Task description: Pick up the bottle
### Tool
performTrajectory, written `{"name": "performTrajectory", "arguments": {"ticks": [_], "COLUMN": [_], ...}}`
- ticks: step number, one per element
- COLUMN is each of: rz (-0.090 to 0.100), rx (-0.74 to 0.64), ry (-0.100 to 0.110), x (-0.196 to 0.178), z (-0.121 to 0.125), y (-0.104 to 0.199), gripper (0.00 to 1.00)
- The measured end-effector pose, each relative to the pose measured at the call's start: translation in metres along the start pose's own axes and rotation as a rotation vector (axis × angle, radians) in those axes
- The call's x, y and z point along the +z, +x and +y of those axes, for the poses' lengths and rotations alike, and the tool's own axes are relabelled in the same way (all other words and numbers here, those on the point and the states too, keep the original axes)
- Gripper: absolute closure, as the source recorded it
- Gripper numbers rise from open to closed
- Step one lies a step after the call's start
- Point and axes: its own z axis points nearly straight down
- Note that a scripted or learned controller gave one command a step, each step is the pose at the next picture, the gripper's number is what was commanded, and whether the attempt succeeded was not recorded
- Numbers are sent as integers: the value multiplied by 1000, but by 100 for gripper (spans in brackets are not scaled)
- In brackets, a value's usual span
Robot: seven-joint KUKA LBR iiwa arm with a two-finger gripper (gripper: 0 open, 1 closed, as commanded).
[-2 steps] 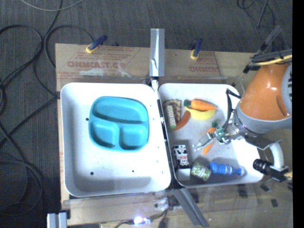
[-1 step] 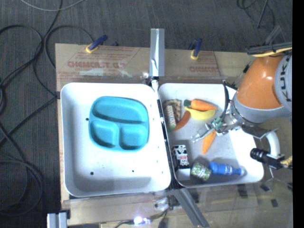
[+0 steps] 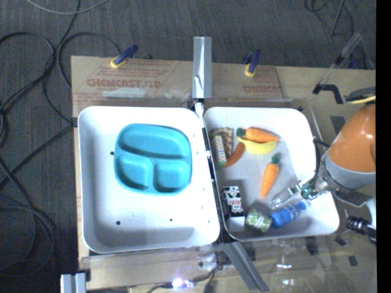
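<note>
Two bins sit below me, and the bottle [image 3: 287,213] lies on its side near the front edge of the right bin [image 3: 317,227], its blue body slanting up toward my claw [image 3: 303,191]. My claw hovers just beside its upper end; whether it is spread or pressed together I cannot tell. I judge the bottle light, smooth, likely to roll, best pinched across its middle. Sharing that bin are two carrots [image 3: 269,176], a banana [image 3: 259,146] and a greenish jar [image 3: 258,220] touching the bottle. The left bin [image 3: 98,224] holds a blue divided tray [image 3: 154,158]
</note>
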Motion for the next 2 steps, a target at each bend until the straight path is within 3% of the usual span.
{"name": "performTrajectory", "arguments": {"ticks": [2], "rz": [8], "rx": [13], "ry": [-9], "x": [16], "z": [3], "y": [-8], "gripper": [0]}}
